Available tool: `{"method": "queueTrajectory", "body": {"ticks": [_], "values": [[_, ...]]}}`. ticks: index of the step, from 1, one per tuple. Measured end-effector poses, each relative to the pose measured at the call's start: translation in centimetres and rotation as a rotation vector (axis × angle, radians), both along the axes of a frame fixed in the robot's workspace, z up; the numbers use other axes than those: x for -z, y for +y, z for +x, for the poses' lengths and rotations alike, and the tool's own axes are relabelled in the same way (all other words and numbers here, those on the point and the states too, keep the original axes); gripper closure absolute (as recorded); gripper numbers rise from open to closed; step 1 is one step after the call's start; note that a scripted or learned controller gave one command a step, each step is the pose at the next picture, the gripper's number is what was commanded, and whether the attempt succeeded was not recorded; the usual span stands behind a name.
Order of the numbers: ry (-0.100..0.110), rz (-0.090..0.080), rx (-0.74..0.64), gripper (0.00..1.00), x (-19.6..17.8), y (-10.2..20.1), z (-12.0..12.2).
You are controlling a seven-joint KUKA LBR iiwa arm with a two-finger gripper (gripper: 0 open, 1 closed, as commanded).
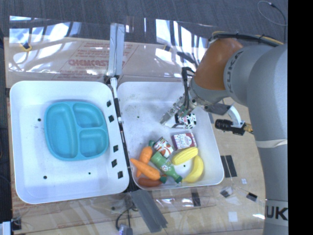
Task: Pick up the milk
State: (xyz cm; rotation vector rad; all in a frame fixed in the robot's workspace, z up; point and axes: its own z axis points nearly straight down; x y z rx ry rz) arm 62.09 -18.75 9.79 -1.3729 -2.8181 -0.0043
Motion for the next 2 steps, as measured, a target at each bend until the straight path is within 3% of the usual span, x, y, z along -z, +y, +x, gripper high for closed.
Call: {"method": "queueTrajectory", "body": {"ticks": [1,2], "values": [[-0.003,-0.005,-0.12,1.0,-12.72,4.31,-3.28],[-0.002,-0.004,-0.119,0.0,-12.63,4.28,-3.32]]}}
